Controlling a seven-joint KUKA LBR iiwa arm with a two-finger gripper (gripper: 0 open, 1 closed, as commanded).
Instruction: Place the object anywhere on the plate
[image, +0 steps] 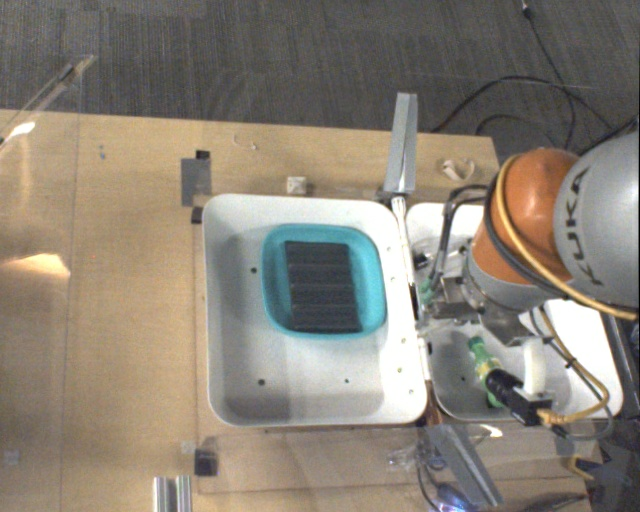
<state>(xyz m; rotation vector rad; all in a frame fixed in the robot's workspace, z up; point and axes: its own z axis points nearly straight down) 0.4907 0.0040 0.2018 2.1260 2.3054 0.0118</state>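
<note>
In the right bin (452, 400), the claw (437, 300) hangs beside the plate (372, 285).

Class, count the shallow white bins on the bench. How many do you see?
2. The left bin holds the teal plate; the right bin sits beside it, partly hidden under the arm.

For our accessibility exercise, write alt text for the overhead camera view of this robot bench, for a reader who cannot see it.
A teal plate with a dark ridged centre lies in the left white bin on a wooden bench. At the right, a grey robot arm with an orange band hangs over the right bin.
</note>
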